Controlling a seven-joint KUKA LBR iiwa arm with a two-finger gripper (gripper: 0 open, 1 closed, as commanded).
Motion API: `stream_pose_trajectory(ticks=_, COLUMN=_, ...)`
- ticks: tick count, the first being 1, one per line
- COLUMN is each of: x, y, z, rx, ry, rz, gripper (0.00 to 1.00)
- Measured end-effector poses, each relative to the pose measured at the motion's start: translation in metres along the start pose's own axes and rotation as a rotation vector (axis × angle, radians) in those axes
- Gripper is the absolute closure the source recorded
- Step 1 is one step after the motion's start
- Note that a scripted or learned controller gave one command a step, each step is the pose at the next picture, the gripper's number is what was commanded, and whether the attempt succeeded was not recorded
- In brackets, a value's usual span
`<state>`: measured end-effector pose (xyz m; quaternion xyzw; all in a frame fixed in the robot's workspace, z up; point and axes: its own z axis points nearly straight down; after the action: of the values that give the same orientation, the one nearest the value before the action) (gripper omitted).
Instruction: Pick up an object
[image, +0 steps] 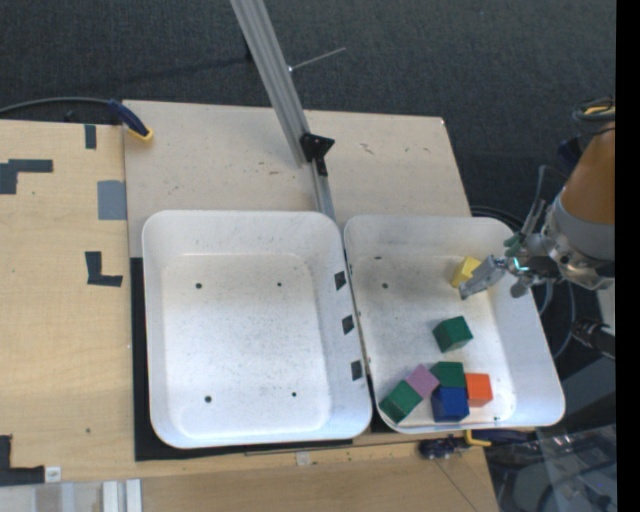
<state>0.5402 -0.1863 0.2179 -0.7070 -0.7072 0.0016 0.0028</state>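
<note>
Reaching in over the right bin (520, 340), the gripper (497, 275) hovered just right of the yellow block (466, 270), its fingers spread apart with nothing between them, seemingly poised for that piece. Below the yellow block a green cube (452, 333) sat alone, and further below huddled a cluster at the bin's near edge: a green block (401, 400), a pink one (422, 380), a blue one (450, 403) and an orange one (479, 388). Nothing had been lifted yet.
</note>
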Motion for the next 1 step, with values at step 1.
stream_pose_trajectory(ticks=1, x=0.0, y=0.001, z=-0.0027, rx=-0.005, ry=-0.001, rz=-0.002, gripper=0.0)
